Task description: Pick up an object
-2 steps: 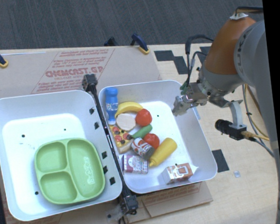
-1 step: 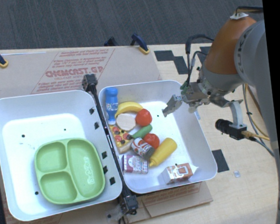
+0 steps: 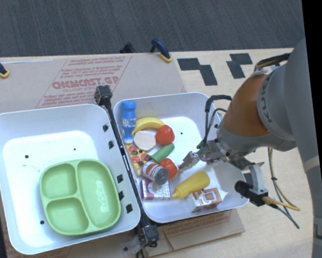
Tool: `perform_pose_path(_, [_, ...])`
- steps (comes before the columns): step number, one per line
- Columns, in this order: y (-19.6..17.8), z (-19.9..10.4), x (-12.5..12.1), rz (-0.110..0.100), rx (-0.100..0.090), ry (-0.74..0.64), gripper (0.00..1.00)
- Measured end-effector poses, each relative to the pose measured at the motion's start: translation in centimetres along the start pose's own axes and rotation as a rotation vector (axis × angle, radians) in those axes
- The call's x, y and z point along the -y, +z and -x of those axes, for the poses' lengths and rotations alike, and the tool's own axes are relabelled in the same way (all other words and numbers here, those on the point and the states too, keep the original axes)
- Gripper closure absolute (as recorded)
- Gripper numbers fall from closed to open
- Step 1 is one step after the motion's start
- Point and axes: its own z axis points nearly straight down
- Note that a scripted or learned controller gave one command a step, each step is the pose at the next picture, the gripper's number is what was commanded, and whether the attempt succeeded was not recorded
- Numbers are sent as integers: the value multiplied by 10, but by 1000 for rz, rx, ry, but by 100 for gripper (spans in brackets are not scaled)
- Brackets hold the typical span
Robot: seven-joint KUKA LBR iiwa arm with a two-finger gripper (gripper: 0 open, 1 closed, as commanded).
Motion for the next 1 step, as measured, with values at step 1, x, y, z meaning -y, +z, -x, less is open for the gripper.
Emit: perform_pose_path(1, [-10,0,-1,-1,1,-5,100])
